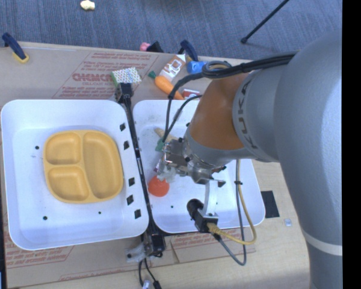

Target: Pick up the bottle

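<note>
Pincer [166,168] sits low in my right bin [243,218], just above an orange-red object [159,188]; I cannot tell how it stands, open or closed. Bottle [169,75] lies tilted on the cardboard beyond the bins, well apart from my pincer. Left bin [15,161] holds a yellow tray [83,165].

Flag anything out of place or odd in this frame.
The orange-and-white bottle lies on its side on the cardboard beyond the right bin, outside both bins, while the gripper works inside that bin near a small orange-red object. A yellow scrap sits on the carpet.
</note>
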Robot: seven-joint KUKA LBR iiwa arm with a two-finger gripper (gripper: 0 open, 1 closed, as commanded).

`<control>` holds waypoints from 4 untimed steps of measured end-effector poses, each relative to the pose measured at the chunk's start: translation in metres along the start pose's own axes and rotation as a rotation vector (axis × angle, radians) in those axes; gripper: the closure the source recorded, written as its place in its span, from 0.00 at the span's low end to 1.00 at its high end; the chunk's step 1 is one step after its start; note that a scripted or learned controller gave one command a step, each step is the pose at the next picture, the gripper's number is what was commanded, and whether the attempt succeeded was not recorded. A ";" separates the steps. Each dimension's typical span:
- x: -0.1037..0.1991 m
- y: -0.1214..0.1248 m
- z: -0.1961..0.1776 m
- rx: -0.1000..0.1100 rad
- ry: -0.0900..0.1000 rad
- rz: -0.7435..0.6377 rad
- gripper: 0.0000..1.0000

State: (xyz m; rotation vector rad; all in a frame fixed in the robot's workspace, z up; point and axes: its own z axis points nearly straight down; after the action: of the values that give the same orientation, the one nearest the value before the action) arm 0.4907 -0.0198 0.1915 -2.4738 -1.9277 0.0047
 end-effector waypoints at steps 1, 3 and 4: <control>-0.045 -0.004 -0.053 -0.004 -0.001 0.214 1.00; -0.121 0.015 0.068 0.002 0.001 0.383 1.00; -0.145 0.022 0.083 -0.001 0.001 0.608 1.00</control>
State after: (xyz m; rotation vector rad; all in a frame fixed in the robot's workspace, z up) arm 0.4757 -0.1660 0.1079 -2.9393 -1.0987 0.0047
